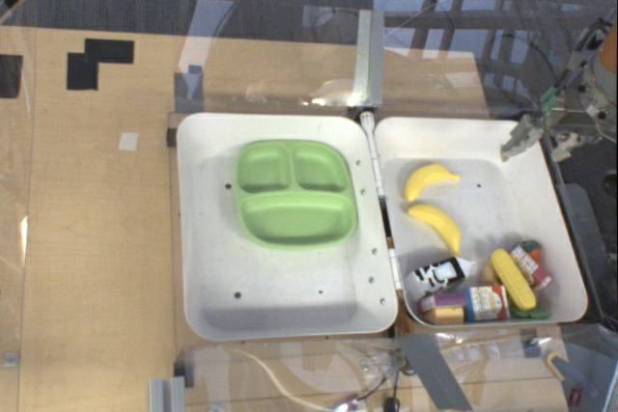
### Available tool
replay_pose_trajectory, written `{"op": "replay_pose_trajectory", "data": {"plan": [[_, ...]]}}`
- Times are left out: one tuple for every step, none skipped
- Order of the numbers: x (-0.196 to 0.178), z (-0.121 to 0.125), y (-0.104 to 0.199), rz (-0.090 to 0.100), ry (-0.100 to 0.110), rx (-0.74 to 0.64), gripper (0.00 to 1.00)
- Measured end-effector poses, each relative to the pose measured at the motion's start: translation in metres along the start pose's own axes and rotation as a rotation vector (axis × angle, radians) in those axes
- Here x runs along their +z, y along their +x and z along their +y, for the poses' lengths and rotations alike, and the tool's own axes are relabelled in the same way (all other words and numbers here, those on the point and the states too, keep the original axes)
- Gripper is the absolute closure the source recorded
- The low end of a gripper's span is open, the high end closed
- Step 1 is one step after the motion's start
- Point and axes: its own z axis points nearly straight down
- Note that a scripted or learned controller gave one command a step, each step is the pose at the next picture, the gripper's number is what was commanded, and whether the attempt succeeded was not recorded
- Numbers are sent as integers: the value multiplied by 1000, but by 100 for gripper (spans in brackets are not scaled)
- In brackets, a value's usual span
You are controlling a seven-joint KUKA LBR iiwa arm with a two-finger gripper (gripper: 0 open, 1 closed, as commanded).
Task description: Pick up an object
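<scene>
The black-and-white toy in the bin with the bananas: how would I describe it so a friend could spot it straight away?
Look at the right-hand white bin, then along its near edge where the small items crowd together. The black-and-white toy lies at the left end of that cluster, just below the lower banana. It is the only item patterned in black and white patches; its neighbours are yellow, red or purple.

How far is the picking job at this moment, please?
Nothing looks picked yet: both bananas, the corn and the small packages lie in the right bin. The pincer is at that bin's far right corner, with no object between its fingers. Reaching, grasping and lifting remain.
</scene>
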Motion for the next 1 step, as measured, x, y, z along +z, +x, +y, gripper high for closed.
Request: {"op": "replay_pose_trajectory", "data": {"plan": [[120,6,50,0,-2,-171,0]]}}
